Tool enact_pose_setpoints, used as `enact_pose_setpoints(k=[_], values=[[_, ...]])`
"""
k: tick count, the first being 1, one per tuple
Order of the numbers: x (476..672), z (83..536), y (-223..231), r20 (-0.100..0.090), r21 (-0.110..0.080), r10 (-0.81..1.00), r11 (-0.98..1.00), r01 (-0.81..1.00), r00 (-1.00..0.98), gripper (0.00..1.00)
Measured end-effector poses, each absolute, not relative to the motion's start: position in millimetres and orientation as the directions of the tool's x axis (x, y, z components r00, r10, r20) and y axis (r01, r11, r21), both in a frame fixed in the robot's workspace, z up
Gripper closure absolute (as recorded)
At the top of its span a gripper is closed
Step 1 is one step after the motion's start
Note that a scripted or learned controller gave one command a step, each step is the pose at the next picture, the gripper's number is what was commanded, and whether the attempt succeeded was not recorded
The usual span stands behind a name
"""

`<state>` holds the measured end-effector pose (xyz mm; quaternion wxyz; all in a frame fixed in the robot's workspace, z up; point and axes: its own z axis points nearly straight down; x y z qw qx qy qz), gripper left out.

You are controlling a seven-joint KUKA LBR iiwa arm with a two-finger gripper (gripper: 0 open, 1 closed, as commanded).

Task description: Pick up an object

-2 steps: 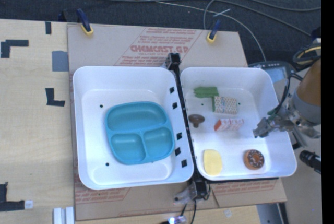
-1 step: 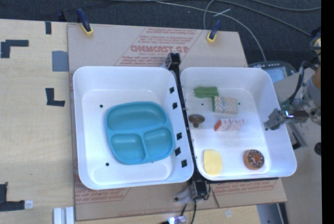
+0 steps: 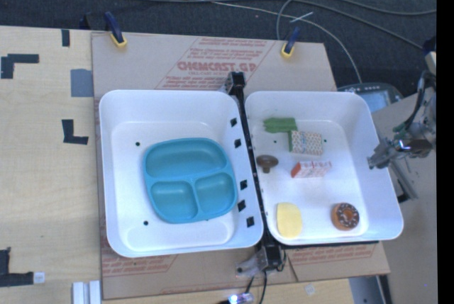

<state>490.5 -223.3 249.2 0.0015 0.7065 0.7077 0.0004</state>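
Note:
The right bin (image 3: 355,108) holds several small objects. A green piece (image 3: 280,125) lies at the back, with a white dotted block (image 3: 306,142) beside it. A red and white item (image 3: 311,169) sits in the middle and a small brown object (image 3: 267,163) lies near the left wall. At the front are a yellow piece (image 3: 289,219) and a chocolate doughnut (image 3: 345,215). My gripper (image 3: 386,152) hovers at the bin's right rim, apart from every object, with nothing seen in it.
The left bin (image 3: 117,118) holds a blue divided plate (image 3: 189,178). Both bins rest on a cardboard sheet (image 3: 213,62) held by two yellow clamps (image 3: 118,37). Cables run across the dark floor behind the bench.

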Motion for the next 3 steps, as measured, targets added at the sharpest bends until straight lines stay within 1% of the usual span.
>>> enact_pose_setpoints(k=[1, 3], values=[[505.3, 236, -174, -0.001, -0.001, 1.0, 0.002, 1.0, -0.002, 1.0], [526.8, 213, -73, 0.0, -0.002, 1.0, 0.005, 1.0, -0.005, 1.0]])
